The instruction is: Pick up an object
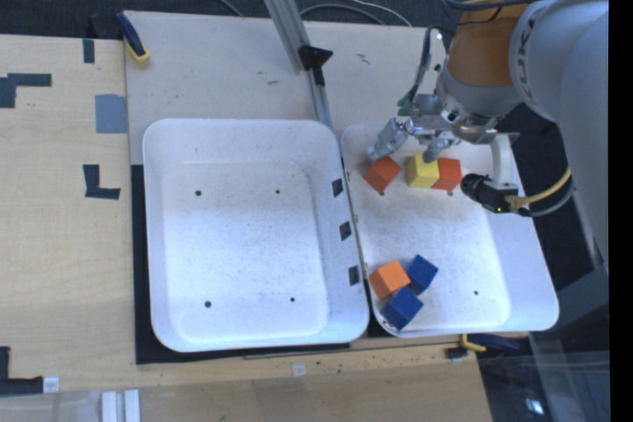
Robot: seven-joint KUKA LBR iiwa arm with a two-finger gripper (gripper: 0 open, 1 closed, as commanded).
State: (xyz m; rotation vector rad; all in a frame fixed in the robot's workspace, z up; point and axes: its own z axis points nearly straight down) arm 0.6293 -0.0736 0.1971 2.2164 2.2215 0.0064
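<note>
Camera view: yellow cube [421,173] between orange blocks, right bin [514,306].

The gripper [410,145] hung low over the far end of the right bin [514,301], its fingers spread above an orange block [382,175] and a yellow block [422,173] touching a second orange block [448,174]. Near the bin's near-left corner clustered an orange cube [390,278] and two blue cubes [422,271] [402,307]

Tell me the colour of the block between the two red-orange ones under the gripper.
Yellow block, seen in the camera view.
</note>
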